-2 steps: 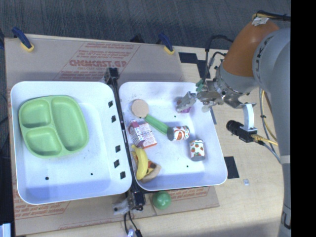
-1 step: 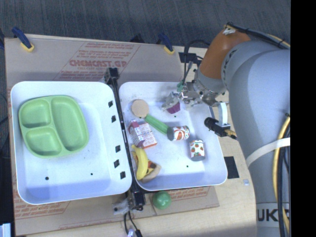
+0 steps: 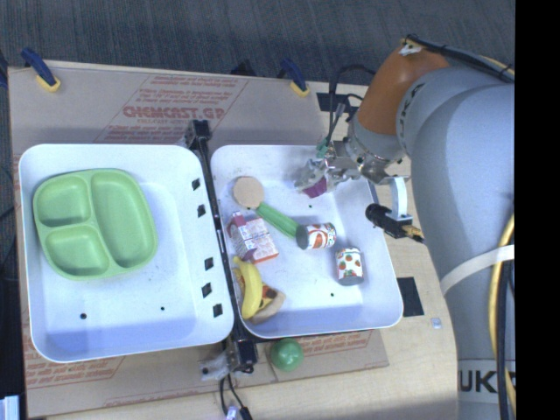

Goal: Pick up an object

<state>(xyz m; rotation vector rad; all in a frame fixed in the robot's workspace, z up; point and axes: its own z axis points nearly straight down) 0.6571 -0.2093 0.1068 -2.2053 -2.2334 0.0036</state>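
My gripper [image 3: 313,177] is low over the back of the right bin [image 3: 385,300], reaching in from the right. A small purple object [image 3: 317,187] lies right at its tip, partly covered by it; whether it is gripped is unclear. Nearer the middle of the bin lie a tan round disc [image 3: 248,192], a green stick [image 3: 278,220] and a small red-labelled can [image 3: 319,236]. A pink and white packet [image 3: 253,237], a banana [image 3: 249,289] and a strawberry-print box [image 3: 348,265] lie toward the front.
The left bin [image 3: 122,331] holds a green divided plate [image 3: 92,221] at its back left. A green ball [image 3: 285,354] sits on the cardboard outside the right bin's front edge. The black divider [image 3: 210,226] runs between the bins.
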